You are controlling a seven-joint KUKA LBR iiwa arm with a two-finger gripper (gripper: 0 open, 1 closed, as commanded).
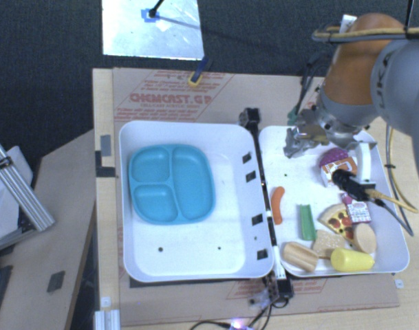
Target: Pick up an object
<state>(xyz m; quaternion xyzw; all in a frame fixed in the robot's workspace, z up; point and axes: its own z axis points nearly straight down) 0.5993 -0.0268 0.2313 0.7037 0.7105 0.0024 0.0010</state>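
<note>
My gripper (296, 145) hangs over the far end of the right bin (289, 184), above bare white floor, with nothing seen between its fingers. Toy foods lie in the near and right part of that bin: an orange sausage (277, 204), a green stick (305, 222), a bread roll (300, 256), a yellow lemon-like piece (351, 259), a pizza slice (337, 219), a cracker (326, 242) and a purple-and-white carton (336, 166). The carton lies just right of the gripper.
The left bin (147, 253) holds a blue divided plate (172, 183). A black clip strip (259, 184) runs between the bins. Cables (384, 198) trail over the right bin's right side. The arm's orange band (357, 57) looms over the far right corner.
</note>
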